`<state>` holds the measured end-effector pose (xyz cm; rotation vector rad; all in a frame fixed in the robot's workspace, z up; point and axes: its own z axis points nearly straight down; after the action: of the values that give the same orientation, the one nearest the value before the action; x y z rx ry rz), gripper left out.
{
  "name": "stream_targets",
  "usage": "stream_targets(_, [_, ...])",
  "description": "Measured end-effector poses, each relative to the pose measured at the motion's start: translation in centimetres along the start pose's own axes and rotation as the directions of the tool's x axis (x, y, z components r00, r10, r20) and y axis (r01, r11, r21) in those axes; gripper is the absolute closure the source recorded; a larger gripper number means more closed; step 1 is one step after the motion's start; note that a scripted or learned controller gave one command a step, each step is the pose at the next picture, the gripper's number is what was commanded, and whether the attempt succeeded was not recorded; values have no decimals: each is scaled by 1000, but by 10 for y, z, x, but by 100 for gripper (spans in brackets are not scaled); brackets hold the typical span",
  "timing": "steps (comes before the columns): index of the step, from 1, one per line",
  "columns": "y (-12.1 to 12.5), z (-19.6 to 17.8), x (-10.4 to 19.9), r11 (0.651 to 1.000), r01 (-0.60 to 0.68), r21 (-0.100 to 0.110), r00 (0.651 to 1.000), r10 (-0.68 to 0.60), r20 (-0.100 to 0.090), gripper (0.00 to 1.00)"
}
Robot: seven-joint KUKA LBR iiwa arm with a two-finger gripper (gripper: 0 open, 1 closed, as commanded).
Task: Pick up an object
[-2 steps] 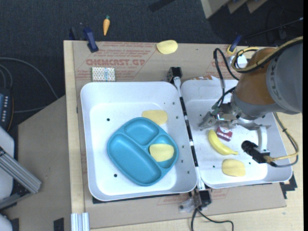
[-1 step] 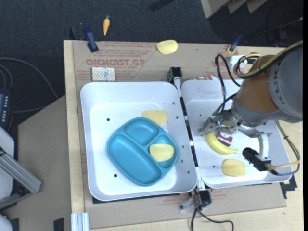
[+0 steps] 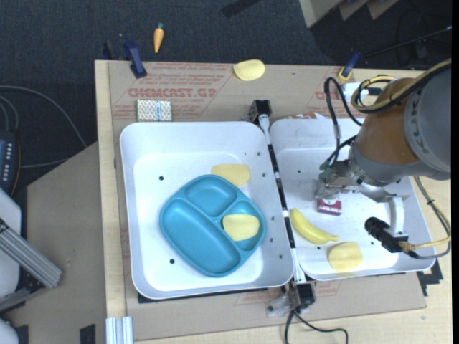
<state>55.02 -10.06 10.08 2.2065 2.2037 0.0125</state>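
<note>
My gripper [image 3: 331, 190] reaches down into the right bin [image 3: 301, 143], directly over a small red and white packet [image 3: 329, 206] that lies on the bin floor. A yellow banana [image 3: 310, 228] lies just left and in front of the packet. A pale yellow lump [image 3: 345, 256] rests near the bin's front edge. The grey arm with its orange band [image 3: 387, 131] covers the bin's right half.
In the left bin [image 3: 143, 163] sits a blue divided plate [image 3: 209, 224] with a yellow piece [image 3: 240, 226] in it, and another yellow piece [image 3: 230, 173] lies behind the plate. A yellow piece [image 3: 249, 69] and a small patterned packet [image 3: 154, 110] lie on the board behind the bins.
</note>
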Motion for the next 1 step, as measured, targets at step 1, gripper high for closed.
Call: stream_targets(1, [0,0,0,1000,0,1,1000,0,0,0])
